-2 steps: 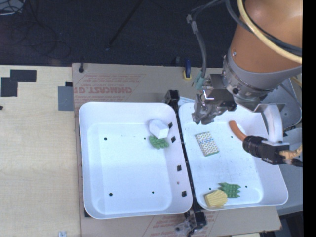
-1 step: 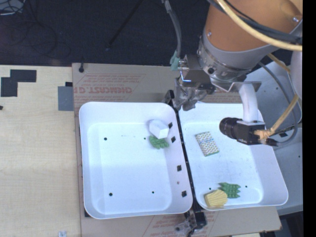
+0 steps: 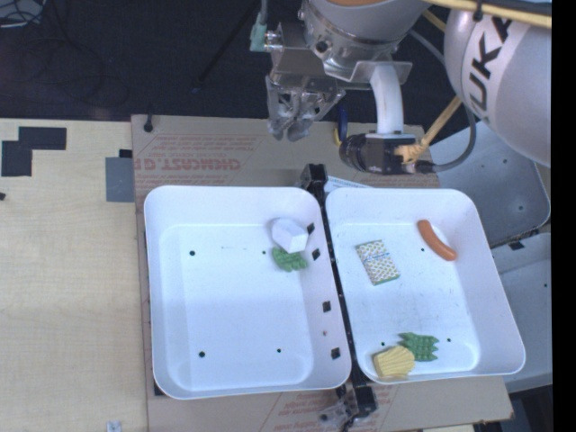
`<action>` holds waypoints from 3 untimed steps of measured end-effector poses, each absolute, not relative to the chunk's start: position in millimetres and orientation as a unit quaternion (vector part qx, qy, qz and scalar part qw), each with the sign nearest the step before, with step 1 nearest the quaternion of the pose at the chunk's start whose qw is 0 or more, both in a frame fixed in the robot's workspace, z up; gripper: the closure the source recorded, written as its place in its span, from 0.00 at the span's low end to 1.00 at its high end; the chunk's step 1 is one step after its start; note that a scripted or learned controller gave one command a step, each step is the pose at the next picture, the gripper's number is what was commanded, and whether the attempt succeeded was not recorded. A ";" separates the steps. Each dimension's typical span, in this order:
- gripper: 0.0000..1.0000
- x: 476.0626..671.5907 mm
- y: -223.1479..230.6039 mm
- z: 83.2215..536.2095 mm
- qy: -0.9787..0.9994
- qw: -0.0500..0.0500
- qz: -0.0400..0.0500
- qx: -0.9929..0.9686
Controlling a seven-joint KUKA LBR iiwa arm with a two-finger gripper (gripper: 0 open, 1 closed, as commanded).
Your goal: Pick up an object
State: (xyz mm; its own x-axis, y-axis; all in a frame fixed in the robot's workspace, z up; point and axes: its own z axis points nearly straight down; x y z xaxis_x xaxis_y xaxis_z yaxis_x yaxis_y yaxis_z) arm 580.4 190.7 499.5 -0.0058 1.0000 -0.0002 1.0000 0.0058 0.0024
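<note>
My gripper (image 3: pixel 292 124) hangs high above the back edge of the left bin (image 3: pixel 180 331), with nothing visible between its fingers. Below it in the left bin lie a white crumpled object (image 3: pixel 290 233) and a small green leafy piece (image 3: pixel 289 260) near the divider. The right bin (image 3: pixel 486 331) holds an orange sausage (image 3: pixel 436 239) at the back right, a patterned flat packet (image 3: pixel 377 262) in the middle, and a yellow corn piece (image 3: pixel 393 362) beside a green toy (image 3: pixel 419 346) at the front.
A black clip strip (image 3: pixel 326 268) runs between the two bins. Brown cardboard (image 3: pixel 207 156) lies under them. A cable and fitting (image 3: pixel 387 151) hang behind the right bin. The arm's grey body (image 3: pixel 504 61) fills the upper right.
</note>
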 end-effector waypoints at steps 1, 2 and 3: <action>1.00 580.9 215.0 539.4 0.708 0.000 0.000 0.706; 1.00 619.4 231.0 536.7 0.709 0.000 -0.001 0.705; 1.00 617.6 231.7 546.0 0.711 -0.001 -0.005 0.703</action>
